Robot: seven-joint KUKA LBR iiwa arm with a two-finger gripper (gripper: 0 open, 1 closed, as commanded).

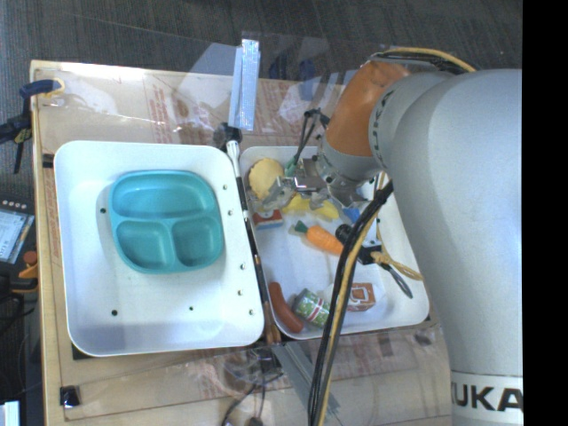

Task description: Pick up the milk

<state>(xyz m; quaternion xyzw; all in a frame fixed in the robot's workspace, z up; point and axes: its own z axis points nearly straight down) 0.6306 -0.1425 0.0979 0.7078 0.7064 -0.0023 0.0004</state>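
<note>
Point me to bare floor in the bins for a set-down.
Left bin: a white margin rings the teal divided tray, widest along the near edge. Right bin: crowded; only a small patch between carrot and sausage.

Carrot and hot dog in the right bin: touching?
Apart. The camera view shows the carrot mid-bin and the hot dog near the bin's front edge, with bare white floor between them.

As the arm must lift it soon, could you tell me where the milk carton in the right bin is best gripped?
Probably from straight above, across the short sides of the milk carton. It seems to lie flat by the front wall of the right bin, with the green can close beside it, so a sideways approach looks blocked.
</note>
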